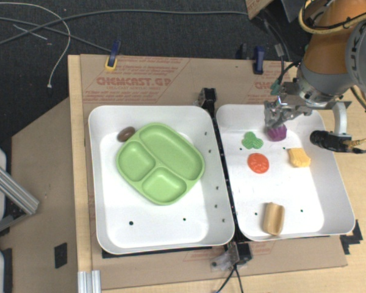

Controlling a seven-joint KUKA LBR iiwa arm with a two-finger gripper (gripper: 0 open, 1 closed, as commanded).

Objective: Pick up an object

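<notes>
Five items in right bin (329,212); one plate (160,162) left.

The hand (276,118) hung over the far part of the right bin (329,218), directly above a purple object (277,132) and touching or nearly touching it. Just left of the hand lay a green piece (252,141), nearer the camera a red one (258,163), and a yellow block (299,157) nearby. Well apart, a tan roll (272,218) lay. The left bin (110,224) held a green tray (160,162).
</notes>
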